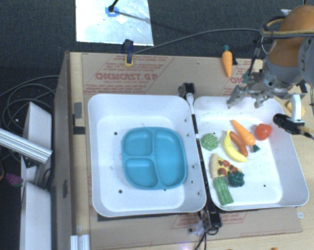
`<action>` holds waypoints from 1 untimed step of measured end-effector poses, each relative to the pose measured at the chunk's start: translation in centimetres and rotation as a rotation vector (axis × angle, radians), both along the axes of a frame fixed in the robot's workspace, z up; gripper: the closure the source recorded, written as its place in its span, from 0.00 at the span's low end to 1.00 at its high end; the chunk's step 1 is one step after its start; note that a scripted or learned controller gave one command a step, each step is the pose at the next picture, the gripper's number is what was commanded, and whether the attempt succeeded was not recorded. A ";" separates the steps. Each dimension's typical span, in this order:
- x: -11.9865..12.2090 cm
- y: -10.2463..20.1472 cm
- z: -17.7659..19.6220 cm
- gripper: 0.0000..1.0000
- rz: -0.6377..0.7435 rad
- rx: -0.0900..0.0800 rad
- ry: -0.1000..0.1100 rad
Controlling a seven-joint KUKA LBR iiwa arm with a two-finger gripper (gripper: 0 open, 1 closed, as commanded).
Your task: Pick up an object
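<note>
My gripper (pixel 247 99) hangs over the far edge of the right bin (pixel 289 184), its two fingers spread open with nothing between them. Below it in that bin lie toy foods: an orange carrot (pixel 242 133), a yellow banana (pixel 230 147), a red tomato (pixel 263 132), a green round piece (pixel 209 141), a pizza slice (pixel 220 166), a dark green broccoli (pixel 236 178) and a green cucumber (pixel 223 190). The carrot rests on the banana. The gripper is above and apart from all of them.
The left bin (pixel 107 119) holds a blue divided plate (pixel 153 157). A second toy carrot (pixel 227 61) lies on the cardboard behind the bins. A black clip (pixel 187 90) sits where the bins meet. Cables run along the left floor.
</note>
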State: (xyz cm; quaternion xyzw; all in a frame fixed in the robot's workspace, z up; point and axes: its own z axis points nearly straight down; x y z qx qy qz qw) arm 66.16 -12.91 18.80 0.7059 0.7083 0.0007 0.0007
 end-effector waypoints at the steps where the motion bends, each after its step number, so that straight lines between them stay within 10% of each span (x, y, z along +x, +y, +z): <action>1: -3.9 3.3 -9.6 0.00 -0.001 0.000 0.000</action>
